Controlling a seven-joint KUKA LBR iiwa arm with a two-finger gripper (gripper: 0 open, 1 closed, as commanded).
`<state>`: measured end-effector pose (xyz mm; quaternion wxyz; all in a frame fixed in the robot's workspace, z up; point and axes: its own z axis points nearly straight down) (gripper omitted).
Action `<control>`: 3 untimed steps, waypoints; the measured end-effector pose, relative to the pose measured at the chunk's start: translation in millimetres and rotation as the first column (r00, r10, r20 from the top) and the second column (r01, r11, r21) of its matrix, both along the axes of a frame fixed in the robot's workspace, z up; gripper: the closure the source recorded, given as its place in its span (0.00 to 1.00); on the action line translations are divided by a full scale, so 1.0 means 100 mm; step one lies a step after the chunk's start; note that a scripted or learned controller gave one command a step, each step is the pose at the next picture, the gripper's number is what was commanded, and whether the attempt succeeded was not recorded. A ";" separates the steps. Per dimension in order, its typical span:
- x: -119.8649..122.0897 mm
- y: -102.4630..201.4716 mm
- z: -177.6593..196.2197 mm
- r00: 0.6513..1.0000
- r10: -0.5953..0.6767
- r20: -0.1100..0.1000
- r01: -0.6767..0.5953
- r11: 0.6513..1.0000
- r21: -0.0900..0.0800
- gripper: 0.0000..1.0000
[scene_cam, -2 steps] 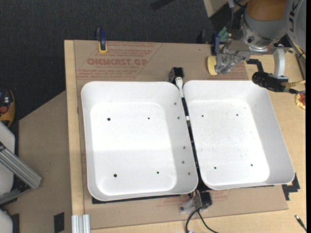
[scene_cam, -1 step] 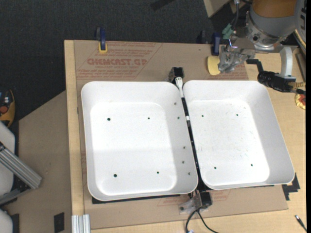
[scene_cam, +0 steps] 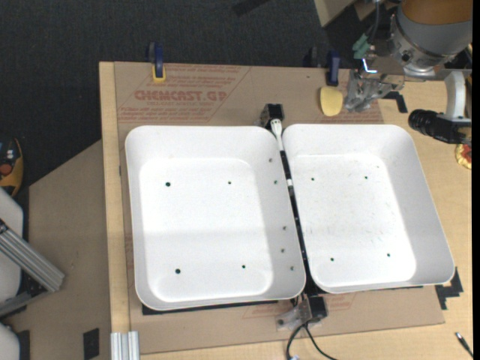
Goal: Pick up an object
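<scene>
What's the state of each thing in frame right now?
gripper: above the bench behind the right bin, beside the yellow object; nothing visibly between its fingers.
yellow object: lying on the bench board outside the bins, just left of the gripper, not lifted.
left bin: flat on the bench, no objects in it.
right bin: flat on the bench, no objects in it, touching the left bin along the centre.
</scene>
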<state>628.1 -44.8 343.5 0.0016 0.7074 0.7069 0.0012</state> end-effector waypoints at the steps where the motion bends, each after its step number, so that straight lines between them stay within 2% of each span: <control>1: 0.33 0.55 -0.56 1.000 0.006 -0.008 -0.006 1.000 0.002 1.00; 2: 0.18 0.73 -0.25 1.000 0.003 0.000 -0.003 1.000 0.001 1.00; 3: 0.26 2.06 -0.05 1.000 0.014 0.002 -0.014 1.000 0.006 1.00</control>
